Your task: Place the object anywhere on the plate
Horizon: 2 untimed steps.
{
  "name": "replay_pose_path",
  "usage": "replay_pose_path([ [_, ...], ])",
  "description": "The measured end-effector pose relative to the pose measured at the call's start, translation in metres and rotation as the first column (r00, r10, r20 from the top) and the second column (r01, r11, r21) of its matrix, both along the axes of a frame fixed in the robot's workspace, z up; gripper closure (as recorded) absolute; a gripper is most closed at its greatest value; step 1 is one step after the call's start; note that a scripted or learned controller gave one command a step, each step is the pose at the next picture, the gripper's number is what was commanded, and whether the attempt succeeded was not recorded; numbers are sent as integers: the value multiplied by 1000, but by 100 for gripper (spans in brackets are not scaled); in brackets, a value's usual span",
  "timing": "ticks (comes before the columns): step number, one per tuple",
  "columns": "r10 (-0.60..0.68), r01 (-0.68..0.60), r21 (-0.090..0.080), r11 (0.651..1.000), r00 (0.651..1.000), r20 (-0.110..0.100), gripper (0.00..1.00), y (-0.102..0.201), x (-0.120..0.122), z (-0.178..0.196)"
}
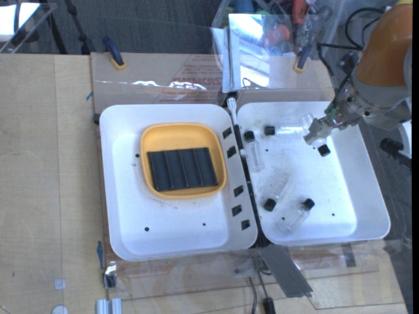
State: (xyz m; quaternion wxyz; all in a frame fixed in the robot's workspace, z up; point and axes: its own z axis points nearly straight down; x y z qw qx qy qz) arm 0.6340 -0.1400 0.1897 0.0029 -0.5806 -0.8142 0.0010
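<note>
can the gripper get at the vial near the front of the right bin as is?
Probably yes. The vial lies flat on the right bin floor with open space around it and nothing stacked on top. The gripper hovers over the bin's far side, with bare floor between them.

We see a yellow-orange plate (183, 136) with a dark grey ribbed slab (182, 169) in the white left bin (124, 227); clear, black-capped vials (296, 214) at lower right.

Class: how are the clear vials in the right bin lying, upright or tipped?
Tipped: the clear vials lie on their sides on the right bin floor, black caps pointing sideways.
</note>
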Motion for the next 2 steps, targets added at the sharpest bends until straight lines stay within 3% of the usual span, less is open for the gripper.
replay_pose_path([
  [1, 291, -291, 1, 957, 957, 2, 100, 39, -2, 6],
  [2, 503, -503, -5, 864, 864, 10, 100, 16, 19, 73],
])
